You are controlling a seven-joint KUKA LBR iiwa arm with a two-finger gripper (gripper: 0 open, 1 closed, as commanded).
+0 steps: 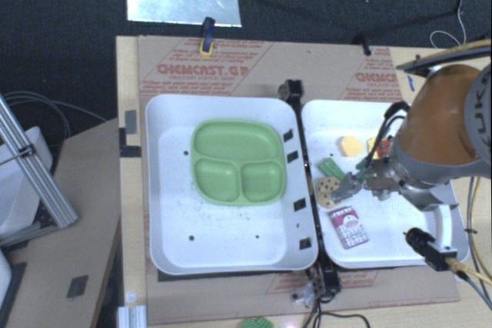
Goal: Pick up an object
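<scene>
In the right bin (pixel 350 116) lie a round tan cookie with dark chips (pixel 328 190), a green flat piece (pixel 331 167), a yellow block (pixel 350 145) and a small maroon and white packet (pixel 349 226). An orange bit (pixel 373 144) peeks out beside the arm. My gripper (pixel 347 189) hangs low over the bin's middle, just right of the cookie and above the packet. Its tip sits near the green piece, and nothing shows between its fingers.
The left bin (pixel 165 165) holds a green three-compartment plate (pixel 236 162). A black divider with clips (pixel 301 165) runs between the bins. The arm's orange and grey body (pixel 442 127) covers the right bin's right side. A black fitting (pixel 424 246) sits at the bin's near right corner.
</scene>
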